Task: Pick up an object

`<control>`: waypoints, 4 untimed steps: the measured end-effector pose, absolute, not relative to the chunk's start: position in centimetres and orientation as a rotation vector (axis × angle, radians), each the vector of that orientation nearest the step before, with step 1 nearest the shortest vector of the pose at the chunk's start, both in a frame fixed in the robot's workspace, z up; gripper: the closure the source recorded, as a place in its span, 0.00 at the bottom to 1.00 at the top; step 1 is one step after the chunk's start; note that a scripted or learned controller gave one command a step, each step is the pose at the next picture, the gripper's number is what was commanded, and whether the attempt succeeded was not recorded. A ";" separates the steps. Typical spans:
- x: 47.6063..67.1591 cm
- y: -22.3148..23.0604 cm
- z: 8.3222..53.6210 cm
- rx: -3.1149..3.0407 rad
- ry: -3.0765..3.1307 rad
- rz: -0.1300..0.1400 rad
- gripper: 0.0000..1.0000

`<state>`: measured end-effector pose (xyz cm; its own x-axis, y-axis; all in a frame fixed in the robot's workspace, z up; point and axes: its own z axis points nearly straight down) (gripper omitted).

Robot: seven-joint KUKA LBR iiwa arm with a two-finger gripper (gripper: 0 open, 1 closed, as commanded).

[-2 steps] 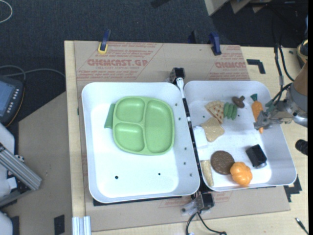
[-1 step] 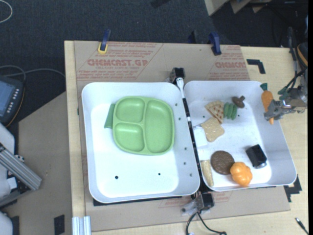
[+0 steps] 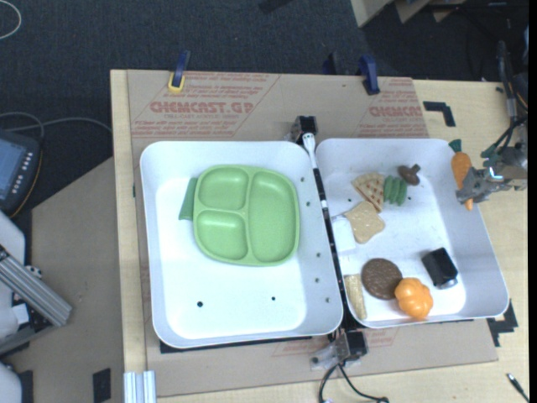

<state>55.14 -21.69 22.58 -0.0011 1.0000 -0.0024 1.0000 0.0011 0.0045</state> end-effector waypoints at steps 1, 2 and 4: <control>53.5 -17.6 22.2 2.220 2.228 0.000 1.00; 52.1 -11.9 21.4 2.219 2.231 0.000 1.00; 50.3 -5.3 23.3 2.221 2.226 -0.001 1.00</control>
